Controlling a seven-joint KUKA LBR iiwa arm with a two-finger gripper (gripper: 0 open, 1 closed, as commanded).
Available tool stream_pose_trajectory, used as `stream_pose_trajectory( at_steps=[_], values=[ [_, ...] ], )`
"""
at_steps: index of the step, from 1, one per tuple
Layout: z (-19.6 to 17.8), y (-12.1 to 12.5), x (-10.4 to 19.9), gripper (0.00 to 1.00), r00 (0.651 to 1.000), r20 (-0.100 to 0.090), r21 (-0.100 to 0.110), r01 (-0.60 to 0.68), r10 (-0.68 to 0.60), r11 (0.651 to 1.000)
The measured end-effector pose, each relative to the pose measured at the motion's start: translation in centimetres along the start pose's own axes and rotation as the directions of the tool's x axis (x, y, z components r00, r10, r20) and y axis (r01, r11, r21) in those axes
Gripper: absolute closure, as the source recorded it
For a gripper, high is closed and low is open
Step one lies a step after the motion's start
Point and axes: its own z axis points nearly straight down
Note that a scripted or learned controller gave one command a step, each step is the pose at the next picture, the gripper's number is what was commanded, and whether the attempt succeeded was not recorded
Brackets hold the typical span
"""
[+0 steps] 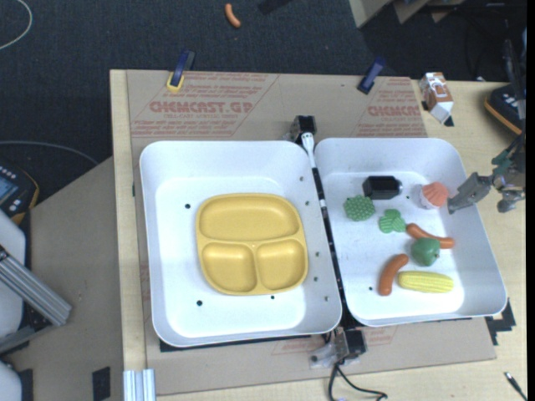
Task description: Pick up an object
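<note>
Looking down, I find the gripper [478, 192] at the right bin's [476, 286] right rim, beside a pink-orange toy [434, 195]; whether it is wide or narrow I cannot tell. Inside lie a black block [381, 187], two green broccoli pieces [360, 209], carrot [431, 236], sausage [391, 274] and corn cob [425, 282]. The left bin [159, 249] holds a yellow divided plate [251, 242].

both bins [167, 249] smooth white plastic, slight sheen. yellow tray [251, 242] glossy plastic, 3 compartments. bench [125, 107] matt brown cardboard-like sheet w/ red print. toy corn [425, 282] & sausage [390, 274] shiny plastic. black block [382, 187] matt. floor [84, 23] dark, rough carpet.
</note>
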Motion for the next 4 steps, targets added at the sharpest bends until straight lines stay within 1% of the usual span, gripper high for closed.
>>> stream_pose_trajectory(
  at_steps=[1,2,3,4],
  values=[
    [-0.5,0.2,0.0,0.0,1.0,0.003,-0.01,0.003,-0.003,1.0],
    [3.9,0.3,0.7,0.0,1.0,0.0,-0.005,0.003,-0.003,1.0],
    [8.2,-0.1,0.6,0.0,1.0,0.0,-0.005,0.002,-0.002,1.0],
    [12.6,0.5,0.6,0.0,1.0,-0.001,-0.004,0.003,-0.003,1.0]
  ],
)
